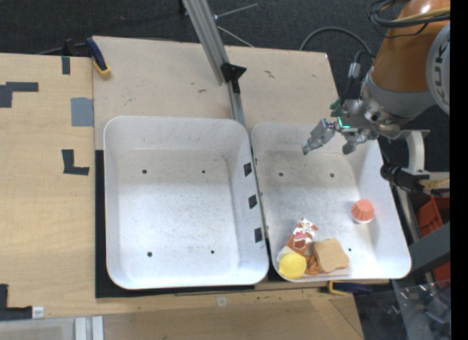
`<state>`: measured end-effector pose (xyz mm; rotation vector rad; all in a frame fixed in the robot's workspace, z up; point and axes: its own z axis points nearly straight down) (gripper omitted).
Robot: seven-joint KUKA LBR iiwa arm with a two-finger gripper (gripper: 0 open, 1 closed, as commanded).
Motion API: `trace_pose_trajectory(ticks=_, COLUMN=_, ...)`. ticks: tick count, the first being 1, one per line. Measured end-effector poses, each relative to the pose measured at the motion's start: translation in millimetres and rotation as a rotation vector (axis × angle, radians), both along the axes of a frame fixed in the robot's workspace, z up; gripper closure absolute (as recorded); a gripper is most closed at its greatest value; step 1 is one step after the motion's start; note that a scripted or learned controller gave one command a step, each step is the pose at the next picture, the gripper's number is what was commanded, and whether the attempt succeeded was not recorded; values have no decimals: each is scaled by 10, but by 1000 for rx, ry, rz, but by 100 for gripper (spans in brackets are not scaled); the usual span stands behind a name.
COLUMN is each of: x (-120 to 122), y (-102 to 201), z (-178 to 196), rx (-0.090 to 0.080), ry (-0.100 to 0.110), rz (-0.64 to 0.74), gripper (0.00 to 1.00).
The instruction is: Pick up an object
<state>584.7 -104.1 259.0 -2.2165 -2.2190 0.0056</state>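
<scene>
Nearest the camera, in the front corner of the right bin [380, 258], 3 things sit packed together: a yellow ball [292, 265] against the front wall, a tan slice of bread [330, 255] touching it on the right, and a small red-and-white toy [301, 235] leaning on both from behind. This cluster is my biggest risk, I judge: if I come down on it, 1 finger may land on a neighbour instead of beside my target, and I would shove the pile into the wall or pinch 2 things and drop both. The ball may also roll away under a glancing touch.

A little further back, near the right wall, an orange-pink cup [363, 211] stands alone, well apart from the cluster. It looks the safer pick, though its closeness to the wall could block my outer finger.

The left bin [175, 199] lies beside these, across the divider.

Furthest back, my hand [330, 137] hangs over the rear part of the right bin, tilted, well apart from every object. Its 2 fingers look spread and I see nothing between them; it touches nothing, so no grasp has begun yet
</scene>
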Motion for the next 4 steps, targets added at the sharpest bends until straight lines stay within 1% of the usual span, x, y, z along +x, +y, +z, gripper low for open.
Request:
trace_pose_trajectory(ticks=1, x=8, y=-1, z=25, rx=-1, ry=-4, rz=1, gripper=0)
trace_pose_trajectory(ticks=2, x=-28, y=92, z=-470, rx=-1, ry=0, rz=0, gripper=0)
trace_pose_trajectory(ticks=3, x=-131, y=45, z=-1026, rx=-1, ry=1, rz=-1, gripper=0)
trace_pose_trajectory(ticks=4, x=-154, y=38, z=-1675, rx=-1, ry=2, rz=-1, gripper=0)
